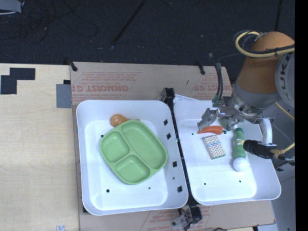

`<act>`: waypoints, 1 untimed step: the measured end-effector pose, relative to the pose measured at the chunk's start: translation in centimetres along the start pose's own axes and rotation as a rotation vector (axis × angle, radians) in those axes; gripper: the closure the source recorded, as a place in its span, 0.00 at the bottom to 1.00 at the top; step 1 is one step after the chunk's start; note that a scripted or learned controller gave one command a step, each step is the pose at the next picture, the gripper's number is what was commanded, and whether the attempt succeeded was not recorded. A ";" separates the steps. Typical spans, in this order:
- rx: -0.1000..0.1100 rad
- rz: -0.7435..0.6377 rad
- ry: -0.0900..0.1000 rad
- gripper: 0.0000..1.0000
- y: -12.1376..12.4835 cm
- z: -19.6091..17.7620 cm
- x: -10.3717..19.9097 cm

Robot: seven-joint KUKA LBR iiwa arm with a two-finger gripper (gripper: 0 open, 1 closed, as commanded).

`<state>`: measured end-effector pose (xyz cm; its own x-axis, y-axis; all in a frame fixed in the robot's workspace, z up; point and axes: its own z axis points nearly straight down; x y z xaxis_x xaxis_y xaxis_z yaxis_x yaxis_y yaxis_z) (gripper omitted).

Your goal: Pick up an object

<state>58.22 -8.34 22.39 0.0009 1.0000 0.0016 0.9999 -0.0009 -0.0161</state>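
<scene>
Now we saw the gripper (215, 120) low in the right bin (226, 186), right above the orange thing (210, 129). We could not tell if it was open or closed. To do well, we thought it should go straight down, miss the box (213, 146) and bottle (238, 143) nearby, and squeeze gently.

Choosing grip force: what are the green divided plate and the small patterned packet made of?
Green divided plate: probably moulded plastic, even colour, smooth matte surface with soft sheen. Small patterned packet: likely printed paper or thin card, flat with a fine pattern; too small to be sure.
</scene>
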 end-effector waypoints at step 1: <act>-0.012 -0.002 -0.001 0.00 0.2 -0.7 0.0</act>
<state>58.46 -8.35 23.13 -0.0009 1.0000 0.0009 1.0000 0.0009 -0.0040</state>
